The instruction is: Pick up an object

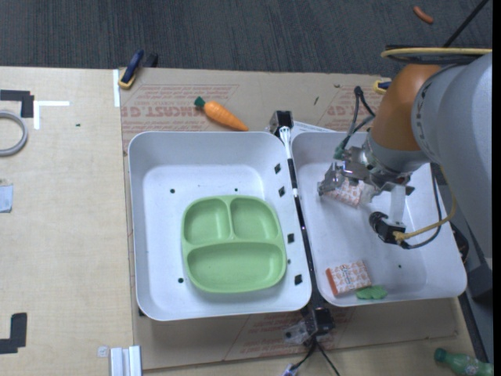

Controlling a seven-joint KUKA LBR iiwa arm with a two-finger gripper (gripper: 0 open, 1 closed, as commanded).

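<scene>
We find the left bin (149, 233) largely taken by a green divided plate (233, 244), with bare floor above it. In the right bin (438, 276), the arm (438, 108) blocks the upper half; a red-and-white packet (347, 276) sits at the lower left.

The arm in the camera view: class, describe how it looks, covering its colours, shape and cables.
The arm is bulky, rounded and light grey, with an orange band above the wrist. Thin black and yellow cables loop around the wrist toward the small metallic pincer.

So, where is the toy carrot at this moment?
The toy carrot lies outside both bins on the cardboard, just beyond the far edge of the left bin, near that bin's far right corner.
</scene>
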